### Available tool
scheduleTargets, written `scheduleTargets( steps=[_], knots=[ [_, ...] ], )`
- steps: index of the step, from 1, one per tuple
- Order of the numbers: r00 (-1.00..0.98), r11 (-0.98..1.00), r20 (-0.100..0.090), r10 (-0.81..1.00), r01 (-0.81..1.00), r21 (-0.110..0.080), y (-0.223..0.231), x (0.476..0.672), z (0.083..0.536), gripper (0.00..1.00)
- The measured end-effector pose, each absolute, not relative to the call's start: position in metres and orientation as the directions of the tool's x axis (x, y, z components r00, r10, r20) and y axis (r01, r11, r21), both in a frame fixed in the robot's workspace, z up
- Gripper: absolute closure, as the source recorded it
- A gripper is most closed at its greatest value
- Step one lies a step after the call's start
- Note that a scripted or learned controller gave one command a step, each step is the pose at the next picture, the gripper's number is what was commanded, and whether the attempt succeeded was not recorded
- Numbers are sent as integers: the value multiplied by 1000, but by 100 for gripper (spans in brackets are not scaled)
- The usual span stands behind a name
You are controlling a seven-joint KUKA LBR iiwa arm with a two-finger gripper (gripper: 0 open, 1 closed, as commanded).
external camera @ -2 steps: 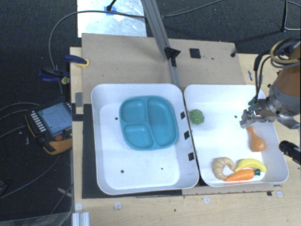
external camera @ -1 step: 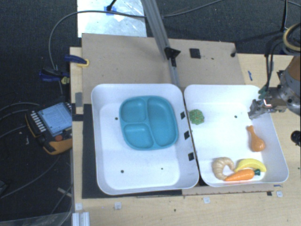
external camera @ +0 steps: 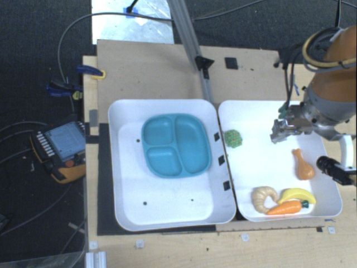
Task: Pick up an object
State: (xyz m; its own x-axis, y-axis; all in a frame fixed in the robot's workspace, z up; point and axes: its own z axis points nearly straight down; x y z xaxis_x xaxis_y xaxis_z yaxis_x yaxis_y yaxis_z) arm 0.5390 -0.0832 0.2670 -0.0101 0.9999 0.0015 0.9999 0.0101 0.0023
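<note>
The right bin holds a green broccoli piece near its left wall and an orange chicken drumstick toward the right. A beige croissant, a yellow banana and an orange carrot lie together at the front right corner. My gripper hangs over the right bin's back half, up and left of the drumstick and well to the right of the broccoli. Nothing shows between its fingers.
The left bin bears a blue divided plate. A slanted grey pole crosses the back of the bench. A small device with cables lies on the floor at the left. Cables hang by the arm at the right.
</note>
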Motion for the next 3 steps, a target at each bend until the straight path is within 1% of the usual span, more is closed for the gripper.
scheduleTargets(
  steps=[1,2,3],
  knots=[
    [-11,11,2,1000,1000,1,-29,542,248,100],
    [-12,12,3,1000,1000,1,33,540,248,100],
    [-11,11,3,1000,1000,2,82,540,247,100]
  ],
)
